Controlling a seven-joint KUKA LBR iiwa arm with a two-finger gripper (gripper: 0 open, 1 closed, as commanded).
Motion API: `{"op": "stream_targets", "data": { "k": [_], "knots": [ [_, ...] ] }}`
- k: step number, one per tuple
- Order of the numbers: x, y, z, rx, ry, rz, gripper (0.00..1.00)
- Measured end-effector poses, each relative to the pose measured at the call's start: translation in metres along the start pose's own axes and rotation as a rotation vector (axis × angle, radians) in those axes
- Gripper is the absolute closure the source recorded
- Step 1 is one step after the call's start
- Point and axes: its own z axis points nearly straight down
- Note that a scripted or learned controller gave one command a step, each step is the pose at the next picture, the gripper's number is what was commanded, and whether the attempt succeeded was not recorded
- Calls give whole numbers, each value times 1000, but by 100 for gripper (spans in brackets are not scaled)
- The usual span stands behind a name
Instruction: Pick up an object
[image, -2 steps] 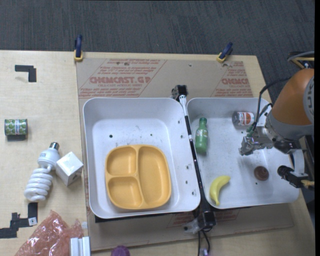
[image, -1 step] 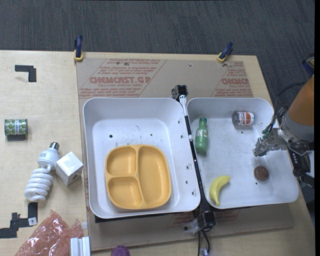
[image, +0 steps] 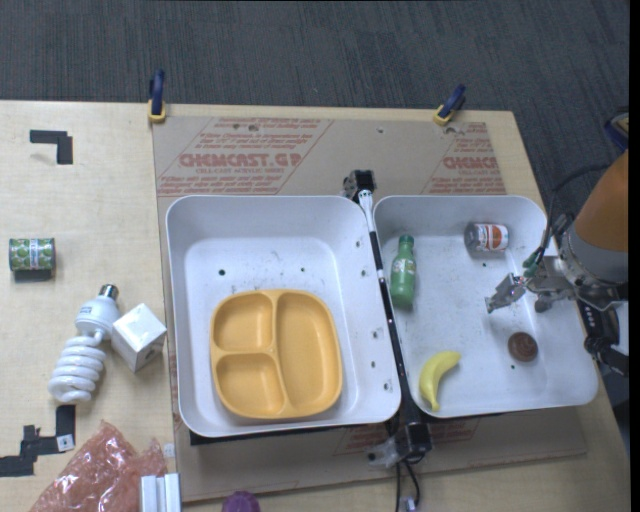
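The right bin (image: 470, 330) holds a green bottle (image: 403, 272) lying by its left wall, a small red and white can (image: 487, 237) at the back, a yellow banana (image: 438, 376) near the front and a brown round disc (image: 522, 346) at the right. My gripper (image: 506, 293) reaches in from the right and hangs over bare bin floor. It lies between the can and the disc, apart from both. Nothing shows in it.
The left bin (image: 185, 300) holds a yellow divided plate (image: 277, 352). On the bench to the left lie a spiral light bulb (image: 80, 355), a white cube (image: 139, 335), a small green can (image: 31, 255) and a pink mesh bag (image: 95, 470).
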Motion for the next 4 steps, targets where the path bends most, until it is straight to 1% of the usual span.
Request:
{"op": "stream_targets", "data": {
  "k": [1, 2, 3, 4],
  "knots": [
    [2, 51, 11, -1, 4, -5, 0],
    [0, 51, 1, -3, -3, -6, 100],
    [2, 51, 1, -2, 0, -7, 0],
    [76, -14, 12, 0, -3, 1, 0]
  ]
}}
